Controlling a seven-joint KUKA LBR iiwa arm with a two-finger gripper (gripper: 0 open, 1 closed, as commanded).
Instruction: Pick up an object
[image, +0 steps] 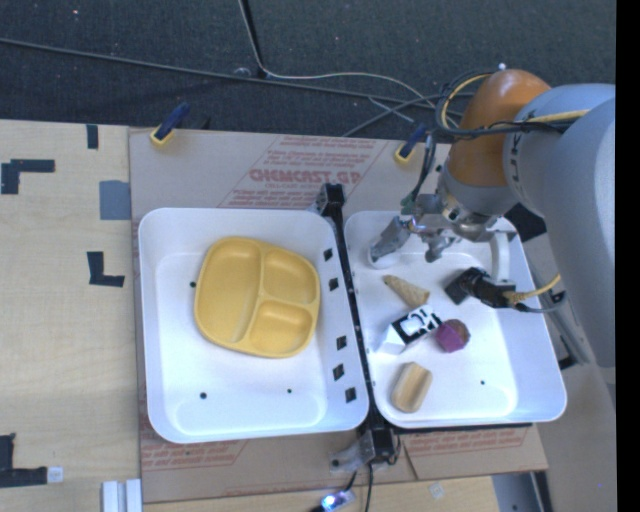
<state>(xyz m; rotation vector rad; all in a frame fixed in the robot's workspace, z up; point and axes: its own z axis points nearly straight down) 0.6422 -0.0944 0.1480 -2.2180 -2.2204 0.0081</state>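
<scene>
Nearest me, by the front edge of the right bin, lies a tan bread-like block. Just beyond it, mid-bin, a purple ball sits almost touching a black-and-white tagged piece, with a beige wedge a little further back. The left bin carries a yellow divided plate. At the right bin's far edge the gripper hangs with its two fingers spread apart, nothing between them, above bare floor behind the wedge. My worry: closing there catches only air, and reaching for the ball could nudge the tagged piece or send the ball rolling off
</scene>
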